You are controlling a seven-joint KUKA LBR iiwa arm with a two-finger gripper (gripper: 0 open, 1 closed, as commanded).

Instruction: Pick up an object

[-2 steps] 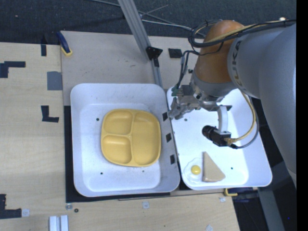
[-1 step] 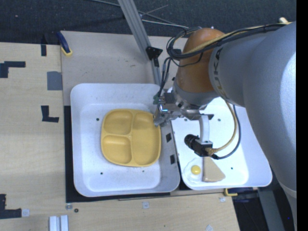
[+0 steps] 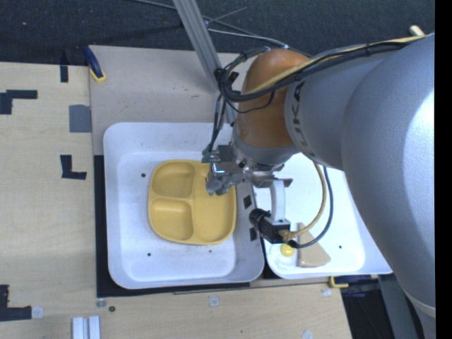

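A yellow divided plate (image 3: pixel 187 203) with three compartments lies in the left white bin (image 3: pixel 131 260). My gripper (image 3: pixel 220 179) hangs at the plate's right rim, near the wall between the two bins. The wrist and cables hide its fingertips. A small yellow piece (image 3: pixel 287 249) and a tan wedge-shaped object (image 3: pixel 313 258) lie at the front of the right bin (image 3: pixel 349 260).
The big grey arm with its orange band (image 3: pixel 272 97) covers most of the right bin. A grey metal bar (image 3: pixel 194 20) slants down from the top. A black cable loops over the right bin. A yellow-and-blue clip (image 3: pixel 94 63) sits at the bench's back left.
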